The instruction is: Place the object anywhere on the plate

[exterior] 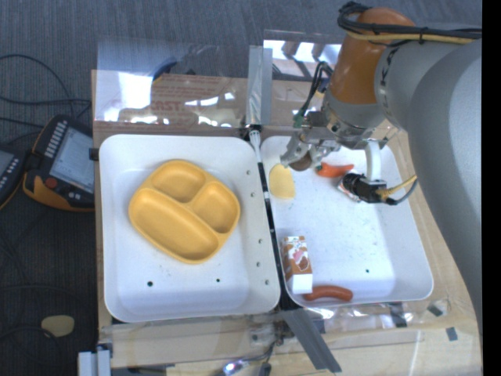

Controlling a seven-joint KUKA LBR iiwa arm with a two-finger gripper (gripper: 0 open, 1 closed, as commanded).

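A yellow plate [185, 209] with three compartments lies in the left bin [125, 288]. In the right bin [391, 265], a pale yellow rounded object [282, 182] rests by the left wall. An orange carrot-like piece [335, 169] lies near the far wall. My gripper [300, 157] hangs over the far left part of the right bin, just beyond the pale yellow object and left of the orange piece. Nothing can be seen held in it.
A small brown and white carton [297, 258] and a red sausage [328, 293] lie at the near left of the right bin. The divider wall [266, 210] runs between the bins. A black cable connector [360, 186] hangs off the wrist.
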